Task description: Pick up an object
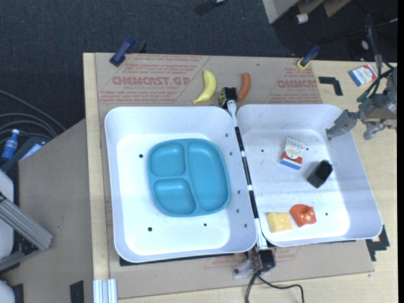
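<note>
1. Nearest the camera, a sectioned blue plastic tray [189, 176] filled the left white bin [126, 232].
2. At the right bin's [360, 201] far right corner, the grey gripper [344, 124] hung, grip state unclear.
3. Leftward and nearer lay a small black block [319, 173], angled diagonally.

- Two white bins [120, 169] [353, 163], set side by side
- One blue divided plate [188, 177], in the left bin
- One small carton [292, 153], in the right bin
- One black block [319, 173], in the right bin
- One yellow block [279, 221], in the right bin
- One orange-red lump [303, 214], in the right bin
- One banana [206, 87], on the board behind the bins
- One orange sausage-shaped thing [243, 86], beside the banana
- Two blue clamps [122, 52] [308, 57], at the board's far edge
</note>
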Tool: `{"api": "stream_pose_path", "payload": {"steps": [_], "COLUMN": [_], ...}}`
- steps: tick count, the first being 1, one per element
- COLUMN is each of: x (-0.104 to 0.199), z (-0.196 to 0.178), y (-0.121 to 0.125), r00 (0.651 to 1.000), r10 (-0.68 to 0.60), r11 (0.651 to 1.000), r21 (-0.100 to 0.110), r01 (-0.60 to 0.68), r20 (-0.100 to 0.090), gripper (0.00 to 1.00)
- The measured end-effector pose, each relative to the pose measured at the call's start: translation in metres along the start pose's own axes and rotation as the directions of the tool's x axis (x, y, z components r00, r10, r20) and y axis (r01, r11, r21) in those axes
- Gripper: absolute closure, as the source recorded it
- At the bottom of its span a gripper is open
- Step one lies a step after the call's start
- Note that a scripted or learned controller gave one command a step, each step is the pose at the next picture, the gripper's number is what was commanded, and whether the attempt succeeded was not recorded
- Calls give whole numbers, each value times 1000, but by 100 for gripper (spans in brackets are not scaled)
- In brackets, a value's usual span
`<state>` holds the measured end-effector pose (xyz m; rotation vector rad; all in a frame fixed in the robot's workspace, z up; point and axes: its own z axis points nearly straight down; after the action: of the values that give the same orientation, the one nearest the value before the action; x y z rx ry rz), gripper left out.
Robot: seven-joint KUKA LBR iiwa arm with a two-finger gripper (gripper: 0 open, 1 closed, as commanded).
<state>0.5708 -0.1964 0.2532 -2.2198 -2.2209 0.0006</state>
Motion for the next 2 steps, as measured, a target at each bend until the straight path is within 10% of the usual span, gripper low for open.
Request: {"api": "stream_pose_path", "payload": {"steps": [1, 2], "x": [2, 62], "z": [162, 164], "y": [22, 57], "r00": [1000, 1000], "r10": [0, -1], "r11": [1000, 1000], "r21": [-6, -10], "r01": [0, 1], "r20": [3, 1], "gripper": [0, 0]}}
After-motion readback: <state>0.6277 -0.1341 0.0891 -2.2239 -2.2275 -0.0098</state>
